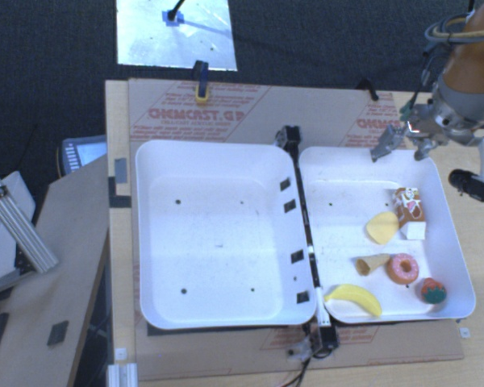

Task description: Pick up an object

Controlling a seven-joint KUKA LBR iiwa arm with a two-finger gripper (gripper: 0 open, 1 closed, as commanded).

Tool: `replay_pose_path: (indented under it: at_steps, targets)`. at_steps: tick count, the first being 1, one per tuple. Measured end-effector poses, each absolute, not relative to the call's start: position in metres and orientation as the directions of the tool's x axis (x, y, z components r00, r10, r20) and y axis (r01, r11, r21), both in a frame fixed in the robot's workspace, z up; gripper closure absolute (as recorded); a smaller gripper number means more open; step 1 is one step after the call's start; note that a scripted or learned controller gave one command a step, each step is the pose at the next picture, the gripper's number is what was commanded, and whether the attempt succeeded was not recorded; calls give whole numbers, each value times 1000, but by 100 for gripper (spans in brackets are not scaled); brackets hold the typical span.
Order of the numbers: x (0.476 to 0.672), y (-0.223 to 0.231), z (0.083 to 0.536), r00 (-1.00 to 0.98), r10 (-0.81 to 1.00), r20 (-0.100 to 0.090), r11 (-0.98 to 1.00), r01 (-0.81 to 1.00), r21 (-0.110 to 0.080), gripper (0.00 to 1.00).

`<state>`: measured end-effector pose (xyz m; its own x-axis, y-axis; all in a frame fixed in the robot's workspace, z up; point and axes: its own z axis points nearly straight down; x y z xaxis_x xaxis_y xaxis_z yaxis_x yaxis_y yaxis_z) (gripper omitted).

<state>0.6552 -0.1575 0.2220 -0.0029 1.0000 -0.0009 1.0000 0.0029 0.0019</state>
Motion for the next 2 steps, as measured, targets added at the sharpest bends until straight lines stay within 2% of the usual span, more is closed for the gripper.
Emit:
replay_pose_path:
  at_steps: [1,2]
  targets:
    - [669,-191,158,0,1000,-2,0,1000,1,0]
    - [669,-207,98,0,1000,-1,0,1000,0,0]
